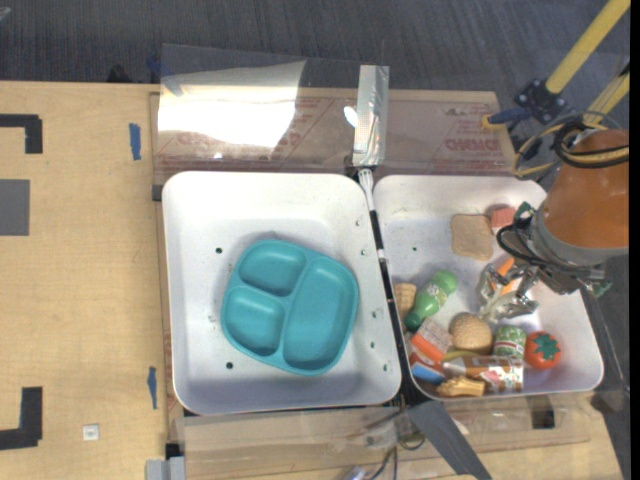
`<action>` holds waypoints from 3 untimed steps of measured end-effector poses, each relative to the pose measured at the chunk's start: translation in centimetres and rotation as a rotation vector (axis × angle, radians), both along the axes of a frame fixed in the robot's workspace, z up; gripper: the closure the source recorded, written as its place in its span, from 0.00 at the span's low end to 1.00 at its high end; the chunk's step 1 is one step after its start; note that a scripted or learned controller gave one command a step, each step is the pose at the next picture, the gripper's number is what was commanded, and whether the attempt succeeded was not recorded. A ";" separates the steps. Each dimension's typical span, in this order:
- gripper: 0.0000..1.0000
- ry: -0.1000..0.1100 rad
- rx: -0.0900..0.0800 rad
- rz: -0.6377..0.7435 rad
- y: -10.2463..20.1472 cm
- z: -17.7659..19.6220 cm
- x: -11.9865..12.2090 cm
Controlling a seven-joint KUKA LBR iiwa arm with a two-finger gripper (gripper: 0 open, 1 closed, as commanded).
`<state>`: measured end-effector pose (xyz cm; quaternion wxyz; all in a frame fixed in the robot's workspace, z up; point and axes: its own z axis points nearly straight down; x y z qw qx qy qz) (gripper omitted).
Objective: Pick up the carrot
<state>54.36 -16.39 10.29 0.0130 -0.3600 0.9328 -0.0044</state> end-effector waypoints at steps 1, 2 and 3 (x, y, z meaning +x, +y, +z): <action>1.00 0.019 0.003 -0.210 -1.4 0.9 -1.5; 1.00 0.011 0.002 -0.142 4.2 13.1 3.1; 1.00 0.031 0.002 -0.033 -0.6 0.3 -2.9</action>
